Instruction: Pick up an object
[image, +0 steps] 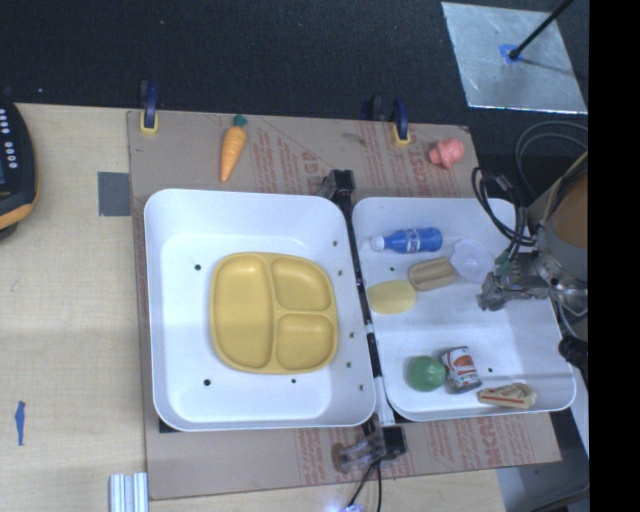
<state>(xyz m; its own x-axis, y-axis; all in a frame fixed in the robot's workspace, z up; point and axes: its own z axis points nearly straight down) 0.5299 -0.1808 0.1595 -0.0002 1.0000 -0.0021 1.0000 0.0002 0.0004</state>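
Grey end effector (497, 291) over rt bin (400, 405)

On your desk (70, 330), the left bin (175, 400) holds a yellow divided plate (273, 311). Beyond the bins you see a toy carrot (232, 149) and a pink lump (447, 152) on the cardboard (300, 150), with blue clamps (149, 105) gripping its far edge.

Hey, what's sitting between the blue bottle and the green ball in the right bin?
In the camera view, a yellow lump lies between the blue bottle and the green ball.
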